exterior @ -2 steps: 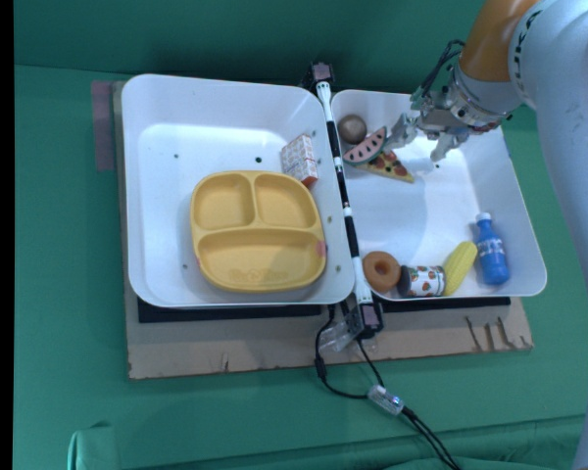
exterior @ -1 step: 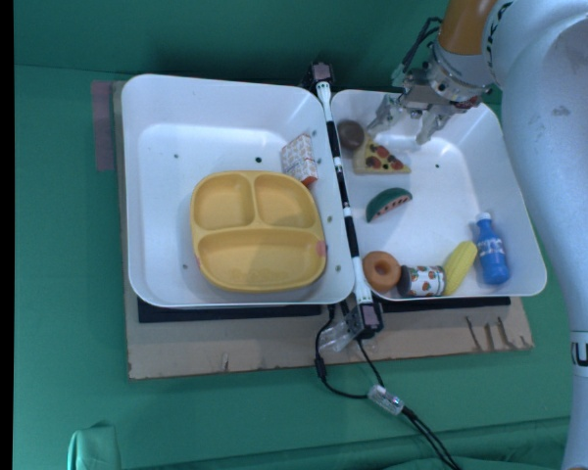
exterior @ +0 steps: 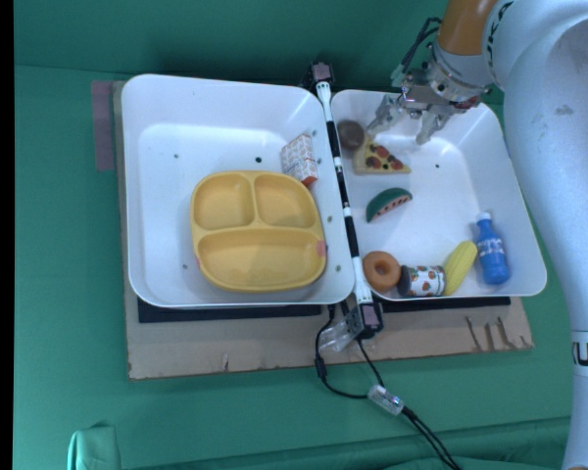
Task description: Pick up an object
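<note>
Gripper (exterior: 405, 123) hangs over right bin (exterior: 514, 179) far end, fingers (exterior: 381, 118) spread apart, nothing between them. Pizza slice (exterior: 378, 158) just below; watermelon slice (exterior: 388, 204), doughnut (exterior: 380, 269), banana (exterior: 460, 265), blue bottle (exterior: 490, 250) lie nearer.

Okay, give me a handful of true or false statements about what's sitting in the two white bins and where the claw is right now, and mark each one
1. The yellow divided plate lies in the left bin. True.
2. The claw hangs over the left bin. False: it is above the far end of the right bin, near the pizza slice.
3. The blue bottle lies beside the banana. True.
4. The watermelon slice is on the yellow divided plate. False: it lies on the floor of the right bin.
5. The claw grips the donut. False: the donut lies at the near end of the right bin, apart from the open claw.
</note>
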Motion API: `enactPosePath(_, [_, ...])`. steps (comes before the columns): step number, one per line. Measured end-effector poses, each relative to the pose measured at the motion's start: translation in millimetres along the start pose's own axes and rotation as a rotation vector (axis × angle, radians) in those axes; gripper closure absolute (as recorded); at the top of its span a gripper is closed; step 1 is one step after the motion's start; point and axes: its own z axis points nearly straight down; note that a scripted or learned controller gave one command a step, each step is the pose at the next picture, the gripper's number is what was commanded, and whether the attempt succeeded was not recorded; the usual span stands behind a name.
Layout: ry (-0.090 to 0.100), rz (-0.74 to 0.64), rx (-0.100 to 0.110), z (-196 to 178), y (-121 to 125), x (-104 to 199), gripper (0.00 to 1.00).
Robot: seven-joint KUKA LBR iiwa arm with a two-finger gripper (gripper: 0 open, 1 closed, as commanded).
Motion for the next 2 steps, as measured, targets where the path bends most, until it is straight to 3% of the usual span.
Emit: enactPosePath(2, [0.006,-0.002,0.001,0.7,-0.1,-2.6,0.00])
